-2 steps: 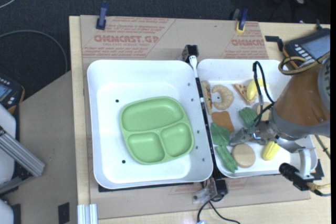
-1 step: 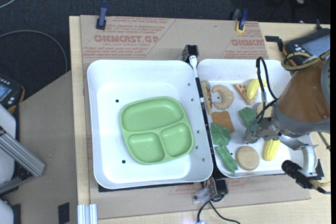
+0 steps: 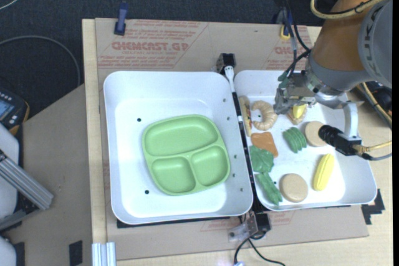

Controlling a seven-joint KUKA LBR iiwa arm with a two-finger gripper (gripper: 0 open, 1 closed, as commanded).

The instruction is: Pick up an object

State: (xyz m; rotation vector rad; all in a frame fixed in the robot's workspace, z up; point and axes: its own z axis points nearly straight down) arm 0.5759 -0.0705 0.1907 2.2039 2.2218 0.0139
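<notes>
Nearest the camera, along the front of the right bin (image 3: pixel 361 196), lie a round tan bun (image 3: pixel 293 187), a yellow corn cob (image 3: pixel 322 172) and a dark green leafy piece (image 3: pixel 269 189). All look like small moulded toy foods: light, stiff and rather smooth, so a pinch across the narrow waist should serve better than one along the length. The corn cob, lying apart from its neighbours, seems the easiest to take across its middle. The bun is broad and domed, and fingers may slide off it.

Further back sit an orange wedge (image 3: pixel 264 143), a green ridged piece (image 3: pixel 293 139) and a pale ring-shaped pastry (image 3: pixel 262 114), the ring offering a rim to grip.

Beyond these the gripper (image 3: pixel 288 103) hangs low over the bin's rear part, just beside a small yellow piece (image 3: pixel 298 111). Whether it grips anything I cannot tell, since the wrist hides its tips.

To the left, the left bin (image 3: pixel 118 134) holds a green divided tray (image 3: pixel 184 152).
</notes>
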